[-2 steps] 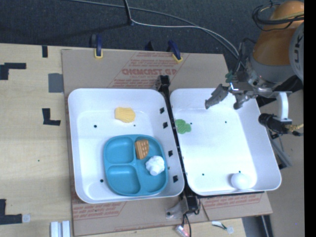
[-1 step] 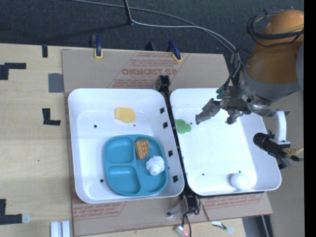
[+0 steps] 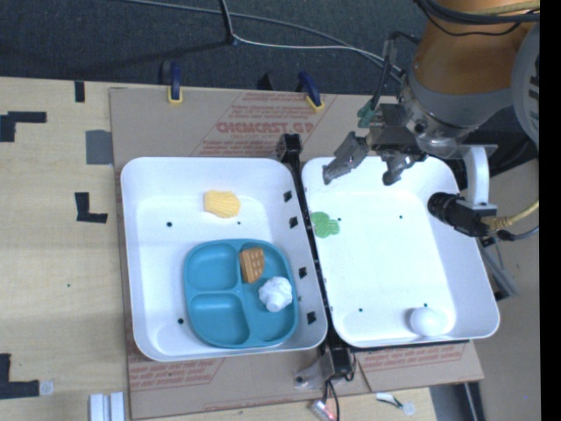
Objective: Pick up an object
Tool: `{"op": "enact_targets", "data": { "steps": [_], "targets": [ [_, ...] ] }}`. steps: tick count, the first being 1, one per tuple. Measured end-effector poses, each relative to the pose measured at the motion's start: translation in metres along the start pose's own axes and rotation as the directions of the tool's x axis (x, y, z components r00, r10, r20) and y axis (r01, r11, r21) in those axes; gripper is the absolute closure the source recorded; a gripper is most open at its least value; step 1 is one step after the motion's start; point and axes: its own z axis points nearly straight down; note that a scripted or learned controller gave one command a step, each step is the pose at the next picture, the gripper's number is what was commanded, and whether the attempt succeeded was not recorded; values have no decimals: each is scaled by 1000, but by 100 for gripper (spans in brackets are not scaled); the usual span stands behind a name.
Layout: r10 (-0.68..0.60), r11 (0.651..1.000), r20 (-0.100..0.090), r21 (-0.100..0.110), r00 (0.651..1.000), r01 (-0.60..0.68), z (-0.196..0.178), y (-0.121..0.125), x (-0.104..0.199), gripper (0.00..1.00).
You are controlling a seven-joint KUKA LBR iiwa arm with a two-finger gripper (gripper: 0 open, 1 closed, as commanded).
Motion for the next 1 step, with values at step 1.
{"op": "enact_targets", "data": {
  "steps": [1],
  "targets": [
    [6,1000,2,6,1000,-6,29,-58,-5,0]
  ]
}}
